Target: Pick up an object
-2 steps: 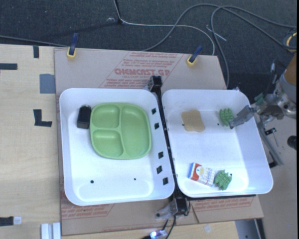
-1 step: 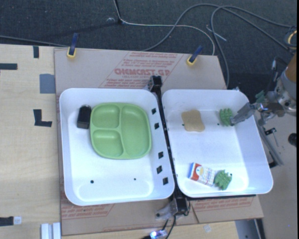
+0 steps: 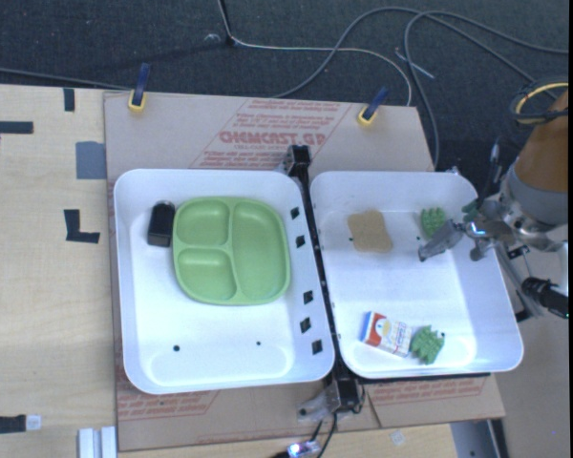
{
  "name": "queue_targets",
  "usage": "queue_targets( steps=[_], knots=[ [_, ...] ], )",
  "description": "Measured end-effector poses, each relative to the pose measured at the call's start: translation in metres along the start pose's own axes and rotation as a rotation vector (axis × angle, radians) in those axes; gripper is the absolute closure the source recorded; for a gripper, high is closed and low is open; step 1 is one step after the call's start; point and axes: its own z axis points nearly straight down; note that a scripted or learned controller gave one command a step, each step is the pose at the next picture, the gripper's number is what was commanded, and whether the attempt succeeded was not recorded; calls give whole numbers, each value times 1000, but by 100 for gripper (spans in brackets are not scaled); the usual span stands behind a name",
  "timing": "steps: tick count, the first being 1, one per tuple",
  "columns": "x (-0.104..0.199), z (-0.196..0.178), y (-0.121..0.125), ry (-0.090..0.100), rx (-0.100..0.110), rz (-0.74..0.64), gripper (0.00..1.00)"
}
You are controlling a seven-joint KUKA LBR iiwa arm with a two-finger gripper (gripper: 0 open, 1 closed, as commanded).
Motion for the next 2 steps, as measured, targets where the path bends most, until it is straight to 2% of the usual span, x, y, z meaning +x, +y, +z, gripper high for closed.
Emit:
queue_targets(
  steps=[2],
  knots=[
    [-7, 103, 1, -2, -4, 0, 0]
  ],
)
